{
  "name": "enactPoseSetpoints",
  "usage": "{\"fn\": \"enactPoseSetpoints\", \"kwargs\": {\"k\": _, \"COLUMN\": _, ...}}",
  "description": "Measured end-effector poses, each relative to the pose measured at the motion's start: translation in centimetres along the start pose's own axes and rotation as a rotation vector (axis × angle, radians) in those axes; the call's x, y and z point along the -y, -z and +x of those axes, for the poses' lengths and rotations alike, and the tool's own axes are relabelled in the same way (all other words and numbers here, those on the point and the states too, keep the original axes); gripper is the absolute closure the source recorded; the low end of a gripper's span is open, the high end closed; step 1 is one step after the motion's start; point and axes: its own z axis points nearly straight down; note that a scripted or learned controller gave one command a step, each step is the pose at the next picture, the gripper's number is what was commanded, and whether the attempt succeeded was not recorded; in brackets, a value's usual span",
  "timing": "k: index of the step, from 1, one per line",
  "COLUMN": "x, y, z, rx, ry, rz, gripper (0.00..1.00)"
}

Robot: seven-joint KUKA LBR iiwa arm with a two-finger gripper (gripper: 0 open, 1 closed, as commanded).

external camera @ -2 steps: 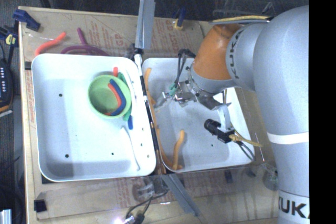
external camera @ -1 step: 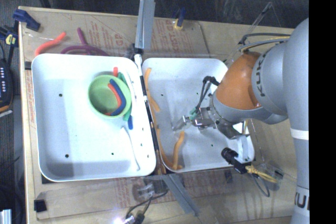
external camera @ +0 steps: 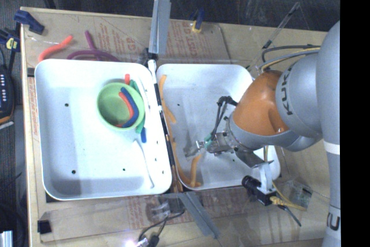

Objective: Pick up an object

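Observation:
My gripper (external camera: 196, 148) is low inside the right bin (external camera: 196, 75), near its front left part, with the grey and orange arm reaching in from the right. Just below the gripper lies an orange stick-like piece (external camera: 195, 170) on the bin floor, close to it; contact is unclear. A thin orange strip (external camera: 164, 107) runs along the right bin's left wall. The arm hides the right side of this bin. In the left bin (external camera: 63, 142) a green bowl (external camera: 113, 107) holds a red curved piece (external camera: 126, 100) and a blue curved piece (external camera: 137, 106).
A white long-handled utensil (external camera: 145, 162) and a small blue piece (external camera: 143, 135) lie beside the bowl near the left bin's right wall. Outside the bins, at the bench's back left, lie an orange piece (external camera: 55, 48) and a purple loop (external camera: 92, 55). Blue clamps (external camera: 198, 20) grip the bench's back edge.

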Motion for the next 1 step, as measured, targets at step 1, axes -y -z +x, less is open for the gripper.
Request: {"fn": "enactPoseSetpoints", "kwargs": {"k": 1, "x": -0.12, "y": 1.09, "z": -0.07, "rx": 0.002, "ry": 0.005, "rz": -0.002, "gripper": 1.0}}
